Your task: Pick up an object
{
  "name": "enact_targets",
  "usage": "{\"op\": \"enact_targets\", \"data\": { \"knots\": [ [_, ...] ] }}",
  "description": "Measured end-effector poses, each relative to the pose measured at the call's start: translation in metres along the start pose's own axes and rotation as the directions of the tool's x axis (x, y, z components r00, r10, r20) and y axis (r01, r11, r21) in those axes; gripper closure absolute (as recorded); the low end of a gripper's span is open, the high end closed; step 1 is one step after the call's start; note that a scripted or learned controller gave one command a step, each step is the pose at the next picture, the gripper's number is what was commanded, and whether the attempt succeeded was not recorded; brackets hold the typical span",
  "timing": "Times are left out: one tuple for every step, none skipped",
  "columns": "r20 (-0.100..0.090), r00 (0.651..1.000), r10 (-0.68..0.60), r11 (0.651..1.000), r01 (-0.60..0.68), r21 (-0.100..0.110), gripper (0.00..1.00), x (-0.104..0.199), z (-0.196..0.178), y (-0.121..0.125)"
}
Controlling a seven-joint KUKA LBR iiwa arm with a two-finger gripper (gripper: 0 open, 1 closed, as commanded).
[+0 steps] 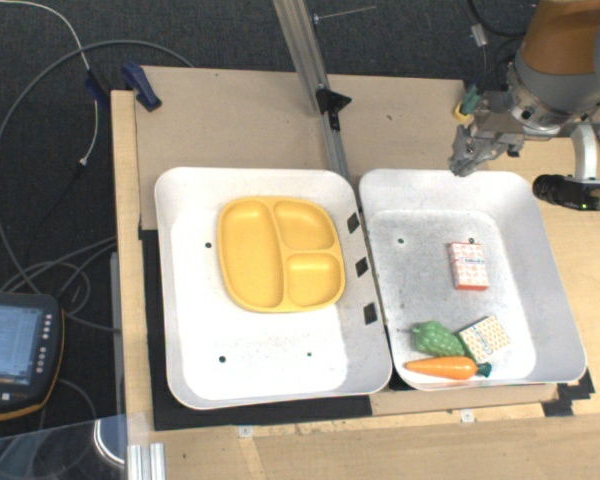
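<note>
My gripper (466, 161) hangs over the far rim of the right bin (540, 268), with nothing visible between its fingers. Inside that bin lie a small red-and-white box (468, 265) near the middle, a green toy vegetable (437, 339), an orange carrot (442, 368) along the near rim, and a patterned yellow card box (485, 339) beside them. All of these sit well below and nearer than the gripper.
The left bin (190, 298) holds a yellow divided plate (280, 253). A metal pole (305, 43) rises between the bins at the back. Black clips (361, 267) line the seam between the bins. A black-and-green part (570, 190) sticks out at the right.
</note>
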State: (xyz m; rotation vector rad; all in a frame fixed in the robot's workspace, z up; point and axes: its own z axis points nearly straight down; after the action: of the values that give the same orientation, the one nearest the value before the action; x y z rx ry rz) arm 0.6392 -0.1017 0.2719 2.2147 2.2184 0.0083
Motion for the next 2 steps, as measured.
{"op": "enact_targets", "data": {
  "knots": [
    [-0.003,1.0,-0.005,1.0,0.005,0.005,1.0,0.053,-0.002,0.005],
    [-0.004,1.0,-0.005,1.0,0.005,0.009,1.0,0.104,-0.004,0.0]
  ]
}}
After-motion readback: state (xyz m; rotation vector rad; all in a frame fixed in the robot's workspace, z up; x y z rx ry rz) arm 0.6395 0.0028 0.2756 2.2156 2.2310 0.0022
